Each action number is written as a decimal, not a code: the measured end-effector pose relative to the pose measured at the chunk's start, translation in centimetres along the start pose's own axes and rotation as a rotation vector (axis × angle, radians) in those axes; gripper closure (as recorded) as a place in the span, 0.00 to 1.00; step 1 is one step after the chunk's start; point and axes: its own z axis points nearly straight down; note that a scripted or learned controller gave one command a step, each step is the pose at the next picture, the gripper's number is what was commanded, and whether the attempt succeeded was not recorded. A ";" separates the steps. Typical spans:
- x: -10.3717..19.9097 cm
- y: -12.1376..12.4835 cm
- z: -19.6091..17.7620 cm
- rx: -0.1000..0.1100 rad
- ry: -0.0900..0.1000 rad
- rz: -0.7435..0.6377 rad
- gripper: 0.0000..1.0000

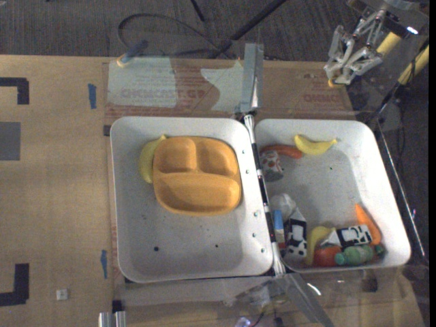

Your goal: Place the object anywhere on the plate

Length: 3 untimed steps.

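While the orange divided plate (pixel 197 175) sits in the left bin (pixel 129 244), far down and to the left of the hand (pixel 344 72), the loose objects lie in the right bin (pixel 392 203), below the hand. A yellow banana (pixel 314 144) rests nearest beneath the hand, just beside a red pepper (pixel 282 151) and a small patterned piece (pixel 271 164). Farther below, at the bin's near edge, cluster a black-and-white block (pixel 295 236), a second such block (pixel 354 236), a green bottle (pixel 357 255) and an orange carrot (pixel 368 223). A yellow shape (pixel 147 161) pokes out from under the plate's left side. The hand hangs above the desk (pixel 54 203) beyond the right bin's far corner, its pale fingers (pixel 335 52) spread apart and holding nothing.
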 end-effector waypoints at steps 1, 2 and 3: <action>5.6 -4.5 1.5 -0.005 0.002 -0.329 1.00; 1.5 -1.2 0.0 0.000 0.000 -0.128 1.00; -1.8 1.5 0.0 -0.004 0.001 -0.289 1.00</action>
